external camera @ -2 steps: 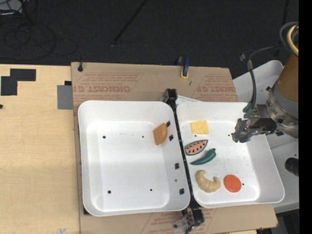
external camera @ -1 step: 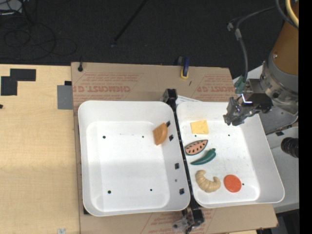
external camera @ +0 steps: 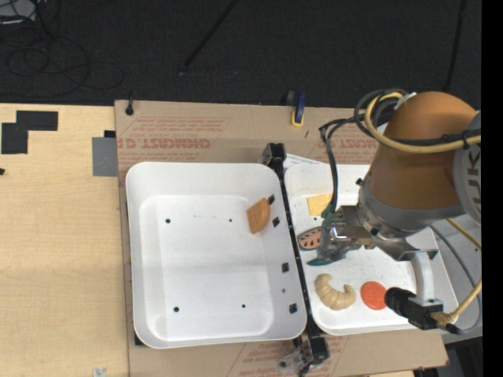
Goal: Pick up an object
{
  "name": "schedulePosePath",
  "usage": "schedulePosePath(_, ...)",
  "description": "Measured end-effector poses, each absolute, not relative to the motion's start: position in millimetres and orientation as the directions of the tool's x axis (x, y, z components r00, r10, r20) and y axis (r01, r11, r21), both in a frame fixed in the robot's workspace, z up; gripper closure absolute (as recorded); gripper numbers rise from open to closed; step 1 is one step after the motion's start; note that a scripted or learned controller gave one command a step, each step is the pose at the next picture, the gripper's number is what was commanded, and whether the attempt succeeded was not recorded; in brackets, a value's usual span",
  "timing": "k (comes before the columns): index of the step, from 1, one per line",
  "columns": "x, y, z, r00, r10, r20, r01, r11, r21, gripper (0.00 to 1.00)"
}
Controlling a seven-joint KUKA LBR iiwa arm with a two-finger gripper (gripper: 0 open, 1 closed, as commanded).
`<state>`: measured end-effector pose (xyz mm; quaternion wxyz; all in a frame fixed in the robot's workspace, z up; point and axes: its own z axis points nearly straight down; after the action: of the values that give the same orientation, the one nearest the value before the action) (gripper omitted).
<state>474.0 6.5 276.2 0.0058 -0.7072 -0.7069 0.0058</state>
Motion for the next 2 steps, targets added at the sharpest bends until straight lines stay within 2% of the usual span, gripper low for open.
schedulePosePath(1, 475.6, 62, 341, -0.004, 1.0, 0.0, 1.0, 0.004, -0.001, 1.0)
schedulePosePath(2, 481.9, -64, 308, 0.006, 1.0, -0.001, 1.0, -0.006, -0.006, 1.0)
